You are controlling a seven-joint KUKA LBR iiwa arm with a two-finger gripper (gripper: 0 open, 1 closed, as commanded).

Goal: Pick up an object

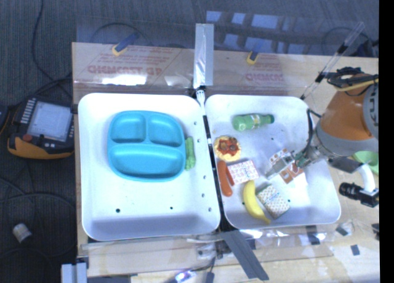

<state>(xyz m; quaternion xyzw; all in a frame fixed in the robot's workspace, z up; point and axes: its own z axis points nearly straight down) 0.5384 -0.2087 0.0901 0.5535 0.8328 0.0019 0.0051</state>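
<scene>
The right bin (pixel 320 205) holds several small things. A green bottle (pixel 252 121) lies at the back, with a small round pizza-like piece (pixel 228 147) to its front left. Further forward are a red sausage (pixel 225 178), a checkered box (pixel 242 170), a yellow banana (pixel 251 202) and a second patterned box (pixel 273 201). My gripper (pixel 283 166) hangs low over the right half of this bin. It sits just right of the checkered box and behind the second box. A small brownish item (pixel 290 175) lies right under it.
In the left bin (pixel 98 214) a blue divided plate (pixel 146 144) lies with a green pod (pixel 189 152) at its right edge. The arm's orange band (pixel 345 122) stands over the right bin's right rim. Cables and a handheld controller (pixel 42 127) lie off the bench to the left.
</scene>
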